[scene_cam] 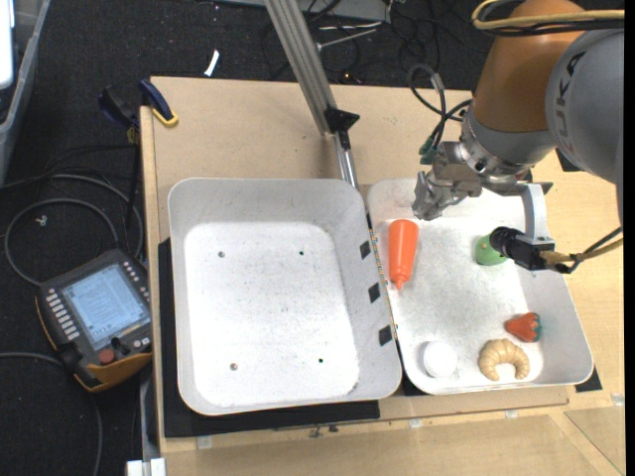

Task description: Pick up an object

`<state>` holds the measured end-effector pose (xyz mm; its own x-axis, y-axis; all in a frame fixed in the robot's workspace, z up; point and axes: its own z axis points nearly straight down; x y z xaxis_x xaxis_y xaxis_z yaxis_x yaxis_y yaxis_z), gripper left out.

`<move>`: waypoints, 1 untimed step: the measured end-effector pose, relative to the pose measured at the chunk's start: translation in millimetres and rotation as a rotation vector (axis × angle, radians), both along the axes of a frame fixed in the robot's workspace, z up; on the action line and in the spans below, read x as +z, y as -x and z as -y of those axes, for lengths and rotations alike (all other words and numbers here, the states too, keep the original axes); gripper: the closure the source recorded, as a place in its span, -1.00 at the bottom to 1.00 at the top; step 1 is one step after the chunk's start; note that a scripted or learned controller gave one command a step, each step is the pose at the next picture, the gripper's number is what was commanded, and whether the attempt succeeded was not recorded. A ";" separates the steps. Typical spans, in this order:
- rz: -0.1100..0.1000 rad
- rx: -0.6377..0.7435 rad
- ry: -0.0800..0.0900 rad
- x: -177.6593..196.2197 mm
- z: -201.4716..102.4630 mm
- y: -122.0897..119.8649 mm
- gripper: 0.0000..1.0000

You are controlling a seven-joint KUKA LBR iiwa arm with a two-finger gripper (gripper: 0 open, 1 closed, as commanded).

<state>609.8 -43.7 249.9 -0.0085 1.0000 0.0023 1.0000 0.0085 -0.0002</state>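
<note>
Gripper [429, 206], grip state impossible to tell, hovered at the right white plastic bin's [556, 310] far edge above the orange carrot-shaped toy [401, 251]; descending off-centre risked nudging it aside.

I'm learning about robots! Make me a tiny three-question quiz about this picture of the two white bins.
1. True or false: the carrot lies in the left bin.
2. Which thing is nearest the croissant? A) carrot B) strawberry C) green object
3. Fill in: the gripper hangs above the ____ bin's far edge.

Key: 1. False, it lies in the right bin, by its left wall. 2. B. 3. right.
</note>
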 end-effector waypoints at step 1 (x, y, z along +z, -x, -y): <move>0.002 0.000 0.001 5.6 -54.8 -5.5 1.00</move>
<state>615.2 11.1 255.5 -0.0089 1.0000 0.0013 1.0000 0.0089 0.0016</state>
